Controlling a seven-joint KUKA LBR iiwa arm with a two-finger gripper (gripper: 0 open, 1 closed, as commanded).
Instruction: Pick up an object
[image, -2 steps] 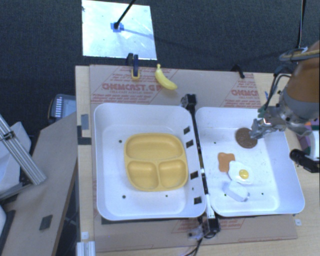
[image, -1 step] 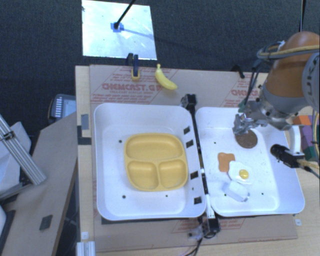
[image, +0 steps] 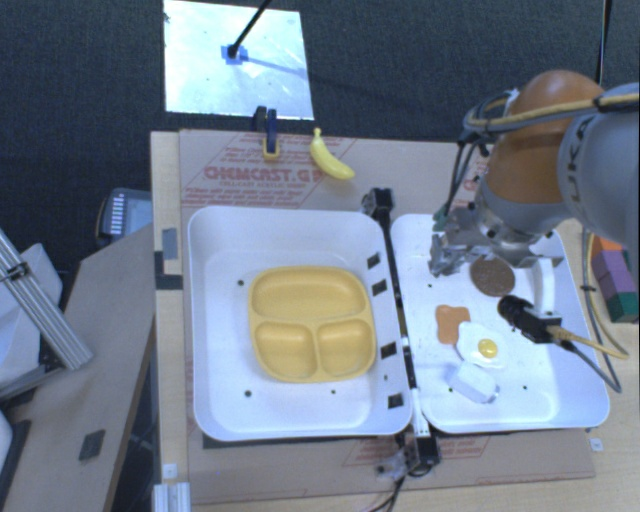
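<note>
Gripper (image: 452, 256) low over the far left part of the right bin (image: 545, 385), grey and bunched under the orange-banded wrist; no telling from this angle between open and closed, and nothing seen held. Just beside it, flat on the white floor: a brown disc (image: 492, 277), probably a thin, stiff, light toy cookie. Too flat to take by its faces, so best pinched across the rim from straight above, with some risk of skidding on the smooth plastic. Nearer the camera, an orange piece (image: 451, 322), small, irregular and low, likely a light moulded plastic food bit; little height to grip, easiest across its narrow width. Touching or almost touching it, a fried-egg toy (image: 483, 347): glossy white with a raised yellow yolk, wavy edge, probably stiff and slippery; best taken across the white at its narrowest span, not on the rounded yolk. Just beyond that towards the near wall, a white block (image: 473, 382), squat and taller than the rest, hard to pick out against the white bin but likely the kindest to grasp, with flat opposed sides. In the left bin (image: 220, 300), a yellow divided plate (image: 305, 322), three compartments, smooth rigid plastic, wide and shallow, graspable only at a rim or a divider. Outside both bins, on the cardboard sheet (image: 420, 170) behind them, a toy banana (image: 330, 158), curved and glossy.
</note>
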